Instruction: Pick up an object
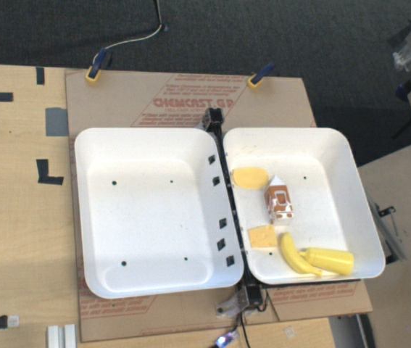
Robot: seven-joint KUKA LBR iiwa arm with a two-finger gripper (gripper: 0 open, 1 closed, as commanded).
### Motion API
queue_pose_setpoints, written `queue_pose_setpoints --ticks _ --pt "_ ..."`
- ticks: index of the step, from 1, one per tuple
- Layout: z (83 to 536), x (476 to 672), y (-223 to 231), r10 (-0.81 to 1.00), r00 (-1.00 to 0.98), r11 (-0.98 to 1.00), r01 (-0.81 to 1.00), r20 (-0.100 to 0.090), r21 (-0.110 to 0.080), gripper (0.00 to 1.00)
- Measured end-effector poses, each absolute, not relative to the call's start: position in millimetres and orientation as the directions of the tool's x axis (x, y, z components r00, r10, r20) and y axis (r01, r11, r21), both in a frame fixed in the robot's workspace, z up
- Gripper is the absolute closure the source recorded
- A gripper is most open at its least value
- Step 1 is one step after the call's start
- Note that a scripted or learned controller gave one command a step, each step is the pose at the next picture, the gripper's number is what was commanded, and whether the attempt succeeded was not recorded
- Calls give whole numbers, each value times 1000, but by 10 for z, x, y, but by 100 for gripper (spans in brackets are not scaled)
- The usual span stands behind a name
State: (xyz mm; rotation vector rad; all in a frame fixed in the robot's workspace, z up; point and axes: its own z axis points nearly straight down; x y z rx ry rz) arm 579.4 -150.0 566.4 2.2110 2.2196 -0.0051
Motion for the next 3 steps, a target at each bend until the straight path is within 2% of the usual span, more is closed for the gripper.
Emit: queue_pose_setpoints --ticks 1,2,3 --pt "5658 5794 -1500 1000 -4 4 1000 -8 3 0" --pt "5764 5799 -1496 1000 -4 4 1000 -10 5 100" --pt "5759 5799 -1496 1000 -4 4 1000 -9 4 0"
